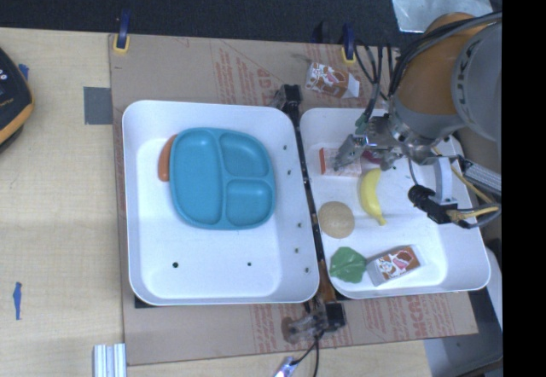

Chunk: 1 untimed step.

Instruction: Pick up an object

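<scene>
White left bin (141, 196): shallow plastic tray with rounded corners, lying on brown cardboard on the wooden bench.
Blue plate (223, 177): teal, three-compartment plastic dish resting flat in the upper half of the left bin.
Orange sausage piece (164, 159): small orange-red oblong, tucked against the plate's left edge and partly hidden under it.
White right bin (461, 269): second shallow tray, touching the left bin along their shared edge.
Red packet in bin (323, 160): thin red-and-white item by the right bin's left wall, just left of the gripper; its kind is too small to tell.
Tan ball (336, 219): round beige object near the left wall of the right bin, just left of the banana.
Green toy (347, 263): leafy green lump in the bin's lower left, touching the snack pack beside it.
Snack pack (393, 264): red-and-white printed wrapper lying tilted along the bin's near edge.
Yellow banana (371, 194): small plastic banana lying lengthwise mid-bin, just below the gripper's fingertips, not between them.
Gripper (363, 153): metal two-finger hand, low over the upper part of the right bin, fingers spread apart with nothing between them.
Arm (444, 77): grey body with orange band, entering from the right.
Loose wrapper (331, 79): red-and-white packet on the cardboard above the right bin.
</scene>
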### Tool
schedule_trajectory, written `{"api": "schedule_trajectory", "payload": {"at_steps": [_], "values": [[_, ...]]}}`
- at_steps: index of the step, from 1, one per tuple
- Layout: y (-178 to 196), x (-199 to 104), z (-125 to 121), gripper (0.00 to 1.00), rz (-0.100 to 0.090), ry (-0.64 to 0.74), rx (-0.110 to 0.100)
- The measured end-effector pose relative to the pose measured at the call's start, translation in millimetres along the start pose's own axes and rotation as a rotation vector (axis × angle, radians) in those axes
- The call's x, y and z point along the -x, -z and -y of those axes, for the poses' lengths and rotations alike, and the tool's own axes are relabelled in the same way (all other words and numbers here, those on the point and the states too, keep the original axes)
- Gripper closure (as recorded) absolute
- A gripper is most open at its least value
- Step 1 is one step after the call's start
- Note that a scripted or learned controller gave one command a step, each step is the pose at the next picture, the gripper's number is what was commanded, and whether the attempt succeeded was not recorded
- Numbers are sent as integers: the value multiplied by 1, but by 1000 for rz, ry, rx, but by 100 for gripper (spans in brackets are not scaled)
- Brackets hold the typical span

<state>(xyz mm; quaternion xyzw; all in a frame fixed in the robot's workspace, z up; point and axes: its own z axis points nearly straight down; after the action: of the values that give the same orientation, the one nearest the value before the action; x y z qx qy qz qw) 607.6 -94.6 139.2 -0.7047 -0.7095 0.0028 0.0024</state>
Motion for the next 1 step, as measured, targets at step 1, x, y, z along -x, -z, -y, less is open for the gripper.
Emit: {"api": "schedule_trajectory", "payload": {"at_steps": [1], "values": [[-48,46,37,0,1,-2,2]]}}
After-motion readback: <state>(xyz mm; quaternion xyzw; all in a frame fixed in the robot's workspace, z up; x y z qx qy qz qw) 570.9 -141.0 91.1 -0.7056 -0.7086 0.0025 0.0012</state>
